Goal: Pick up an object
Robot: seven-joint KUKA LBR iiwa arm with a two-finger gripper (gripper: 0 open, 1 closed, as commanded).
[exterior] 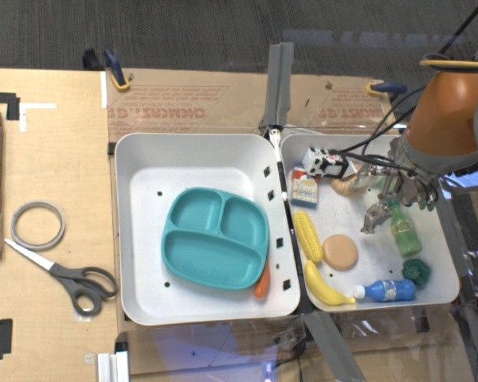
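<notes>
The bench (56, 157) was seen carrying two shallow white bins side by side, the left bin (135, 213) holding a teal divided plate (216, 239) with an orange carrot (261, 282) wedged against the plate's near right edge. The arm (450, 118) was seen reaching in from the right, its orange band high over the far right corner of the right bin (442, 285), with dark cables looped from it toward the bin's far wall. The gripper (376, 216) was held low inside the right bin, pointing down and to the left; how far it was open could not be told, as the metal parts were small and tangled with the clutter, and nothing was seen to be held. A green bottle (404, 235) lay just to the gripper's right, partly hidden by the wrist. A round tan disc (340, 252) lay near the gripper on its near left, with a corn cob (307, 235) beside it and a banana (327, 288) nearer the front wall. A blue and white bottle (389, 291) lay along the front, a dark green lump (417, 270) just beyond it. A small red and white carton (304, 190) and a black and white toy (325, 163) were seen at the far left.
</notes>
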